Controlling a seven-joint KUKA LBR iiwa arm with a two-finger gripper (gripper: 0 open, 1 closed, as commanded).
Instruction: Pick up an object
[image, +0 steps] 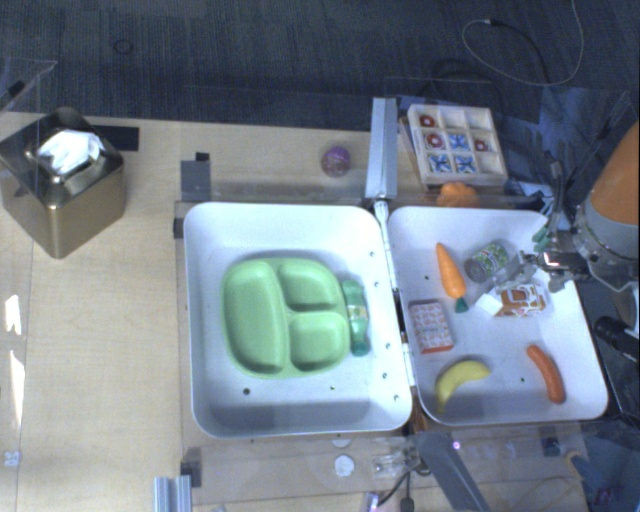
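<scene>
Left bin (200, 300), mid-frame: green divided tray (285, 315), green bottle (356, 318) touching its right. Right bin (590, 395): carrot (451, 271), can (487, 260), checkered card (431, 326), banana (460, 377), sausage (547, 372). My gripper (535, 262) hovers just above the orange packet (521, 298); grip state — can't tell.

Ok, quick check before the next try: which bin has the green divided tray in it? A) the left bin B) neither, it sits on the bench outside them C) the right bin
A: the green divided tray lies flat inside the left bin, while the right bin holds the carrot, banana and other small items.
</scene>
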